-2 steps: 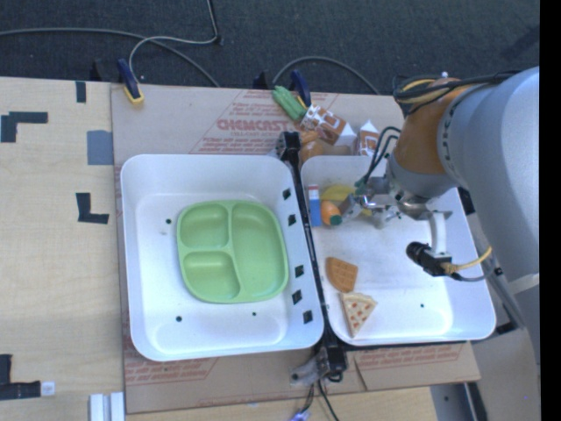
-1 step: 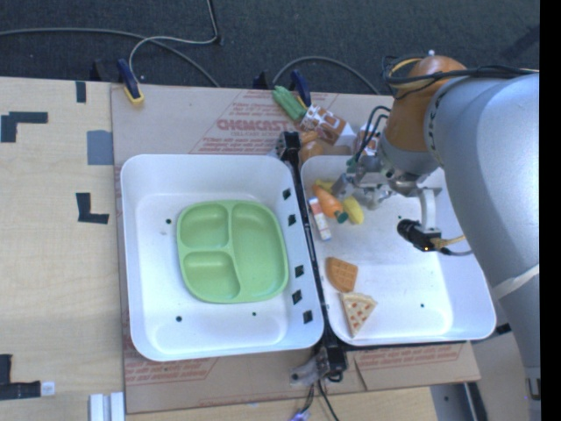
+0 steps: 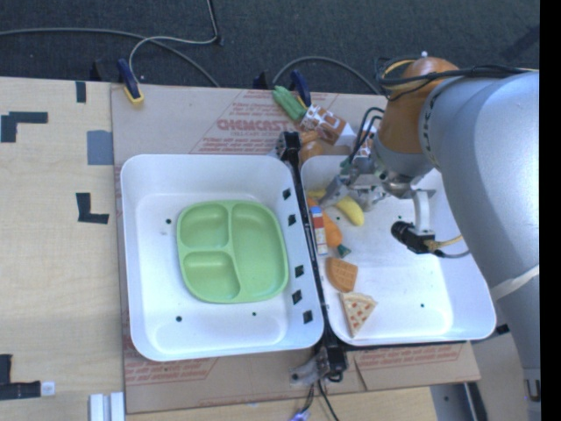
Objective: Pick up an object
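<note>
My claw (image 3: 351, 189) hangs over the right bin (image 3: 456, 318); whether it's open I cannot tell. A yellow banana (image 3: 352, 211) lies just below it.

A robotics lab is indicated. Two white bins (image 3: 140, 261) are set on a cardboard sheet (image 3: 237, 121) clamped to a wooden bench (image 3: 44, 279). Black tape marks (image 3: 22, 123) are seen left of the bins, loose cables (image 3: 175, 46) are trailed behind them, and toy food (image 3: 351, 310) is scattered inside the right one.
</note>
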